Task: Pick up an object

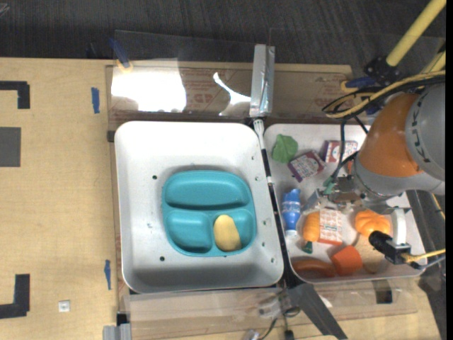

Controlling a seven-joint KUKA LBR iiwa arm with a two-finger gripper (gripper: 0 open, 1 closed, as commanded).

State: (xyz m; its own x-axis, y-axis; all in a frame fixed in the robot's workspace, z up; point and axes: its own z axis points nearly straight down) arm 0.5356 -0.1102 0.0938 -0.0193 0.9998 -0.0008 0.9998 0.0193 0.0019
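Red block (346,260): lay at the near edge of the right bin (311,131), just beside a flat reddish-brown piece (310,265) toward the divider.
Orange round item (373,222): sat just behind the red block, partly under the arm's wrist.
Orange-and-white packet (322,227): lay in the middle of the right bin, between the orange round item and the blue bottle (290,211).
Blue bottle: rested against the right bin's wall on the divider side, cap toward the far end.
Yellow potato-like object (226,232): lay in the near compartment of the teal tray (207,211), on the side toward the right bin.
Teal tray: sat in the centre of the left bin (134,190), its far compartment long and its near side split in two.
Gripper (338,190): hung over the middle of the right bin, just above the orange-and-white packet; the wrist hid its tip, so whether it was clenched, released or grasping anything could not be told.
Arm (400,147): grey with an orange band, reached over the right bin's outer side.
Purple-and-white packet (306,166): lay behind the gripper, near the far wall of the right bin.
Small red-and-white box (338,149): lay just beside the purple-and-white packet, toward the arm.
Green crumpled item (285,148): lay in the far corner of the right bin, beside the divider.
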